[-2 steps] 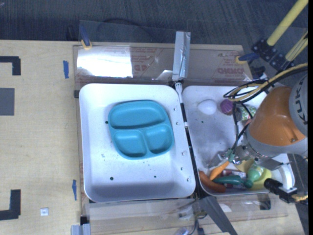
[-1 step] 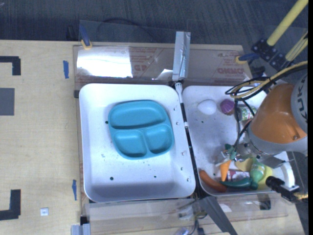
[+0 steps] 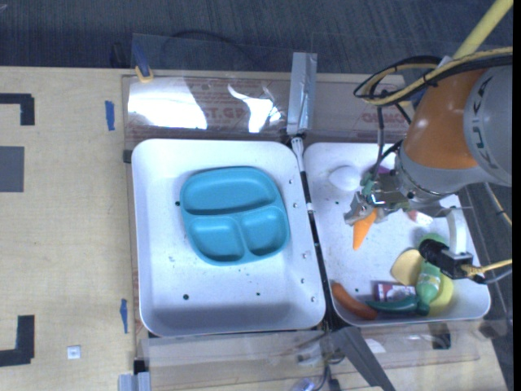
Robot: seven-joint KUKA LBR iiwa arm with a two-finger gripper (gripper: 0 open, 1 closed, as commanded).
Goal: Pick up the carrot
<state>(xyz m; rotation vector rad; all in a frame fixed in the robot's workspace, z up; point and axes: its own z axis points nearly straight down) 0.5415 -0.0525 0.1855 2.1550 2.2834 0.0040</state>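
Near the right bin's (image 3: 480, 304) front edge lie packets, while farther back the gripper (image 3: 364, 207) pinches the carrot (image 3: 362, 229) between its fingers.

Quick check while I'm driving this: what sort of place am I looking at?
Probably a robotics lab bench: two white bins on taped plywood, a cabled grey arm whose gripper sits at a toy carrot, and a blue divided plate.

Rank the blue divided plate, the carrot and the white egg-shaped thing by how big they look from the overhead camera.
1. Blue divided plate, by far the largest.
2. Carrot, at the gripper; its top is partly hidden.
3. White egg-shaped thing, close to the carrot in apparent size, so this order is unsure.
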